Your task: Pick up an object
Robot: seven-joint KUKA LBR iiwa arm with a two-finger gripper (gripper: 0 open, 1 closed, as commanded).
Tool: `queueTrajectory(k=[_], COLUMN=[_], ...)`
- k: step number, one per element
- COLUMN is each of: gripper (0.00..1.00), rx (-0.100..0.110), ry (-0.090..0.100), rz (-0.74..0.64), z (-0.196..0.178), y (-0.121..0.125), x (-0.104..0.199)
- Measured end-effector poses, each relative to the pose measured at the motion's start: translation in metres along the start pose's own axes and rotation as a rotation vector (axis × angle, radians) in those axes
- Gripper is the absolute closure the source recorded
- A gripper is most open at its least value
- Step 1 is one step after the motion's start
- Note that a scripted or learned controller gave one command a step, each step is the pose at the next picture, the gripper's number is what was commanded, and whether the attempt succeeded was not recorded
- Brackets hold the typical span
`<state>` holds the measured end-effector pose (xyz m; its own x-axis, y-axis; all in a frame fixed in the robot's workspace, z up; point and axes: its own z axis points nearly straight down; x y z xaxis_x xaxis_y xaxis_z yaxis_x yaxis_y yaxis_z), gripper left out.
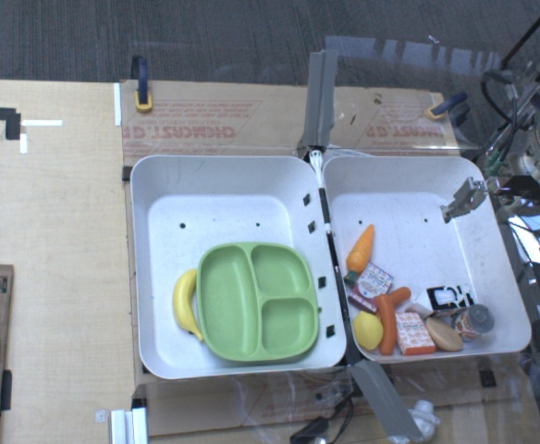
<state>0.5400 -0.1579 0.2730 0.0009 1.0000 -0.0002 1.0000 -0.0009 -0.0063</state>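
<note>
Hovering above the right shallow white plastic bin (492, 248), near its upper right wall, the metal two-finger gripper (461, 201) holds nothing; whether it stands apart or together cannot be told. Candidate objects crowd that bin's lower left, well apart from it.

Risk: tight packing may cause a glancing or double grasp, or a closure on bare floor.

Count, right bin: one orange carrot (362, 246), one yellow lemon (368, 330), one small can (474, 320), several packets. Left white bin (150, 248): one green divided plate (255, 301), one yellow banana (186, 304).
</note>
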Motion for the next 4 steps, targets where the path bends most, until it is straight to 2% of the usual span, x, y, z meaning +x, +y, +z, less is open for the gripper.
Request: queueTrajectory(k=[1, 2, 3, 4], gripper=[0.00, 0.00, 0.00, 0.00], rx=[0.000, -0.007, -0.002, -0.002], ry=[0.000, 0.000, 0.001, 0.001], rz=[-0.024, -0.260, -0.198, -0.232], z=[0.085, 0.182, 0.184, 0.185], y=[-0.001, 0.007, -0.056, -0.061], x=[0.091, 0.060, 0.038, 0.060])
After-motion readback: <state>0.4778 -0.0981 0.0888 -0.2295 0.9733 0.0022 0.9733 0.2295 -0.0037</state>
